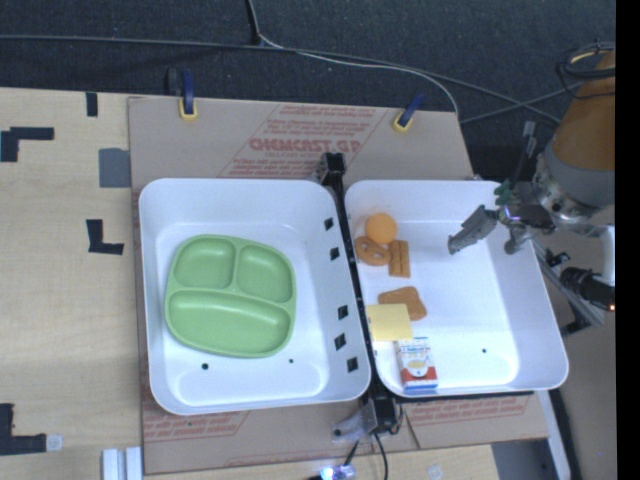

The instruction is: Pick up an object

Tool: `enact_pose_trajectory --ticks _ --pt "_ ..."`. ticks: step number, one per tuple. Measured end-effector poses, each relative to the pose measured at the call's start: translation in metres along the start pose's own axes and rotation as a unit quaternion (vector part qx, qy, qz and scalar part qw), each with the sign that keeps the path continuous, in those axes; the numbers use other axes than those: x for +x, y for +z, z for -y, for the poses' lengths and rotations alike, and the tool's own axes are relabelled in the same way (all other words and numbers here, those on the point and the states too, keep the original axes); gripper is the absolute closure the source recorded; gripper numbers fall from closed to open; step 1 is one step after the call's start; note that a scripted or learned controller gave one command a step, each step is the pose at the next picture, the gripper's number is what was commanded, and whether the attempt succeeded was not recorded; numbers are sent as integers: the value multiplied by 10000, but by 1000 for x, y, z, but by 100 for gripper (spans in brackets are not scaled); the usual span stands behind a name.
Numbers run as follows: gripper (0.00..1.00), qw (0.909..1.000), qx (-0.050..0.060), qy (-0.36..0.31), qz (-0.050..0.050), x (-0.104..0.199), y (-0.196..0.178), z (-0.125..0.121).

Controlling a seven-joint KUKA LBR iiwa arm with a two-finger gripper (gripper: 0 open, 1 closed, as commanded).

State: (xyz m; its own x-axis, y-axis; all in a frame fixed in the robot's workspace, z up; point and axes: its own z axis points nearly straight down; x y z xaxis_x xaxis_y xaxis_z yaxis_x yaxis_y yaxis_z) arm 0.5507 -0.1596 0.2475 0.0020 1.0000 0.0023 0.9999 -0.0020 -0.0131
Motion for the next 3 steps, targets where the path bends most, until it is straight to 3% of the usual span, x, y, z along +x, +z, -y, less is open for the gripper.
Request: enact_pose_trajectory --ticks 1,3 --pt "0 10000 -58 -17 12 0 -6 -2" --pt "0 10000 -30 -13 5 9 108 13"
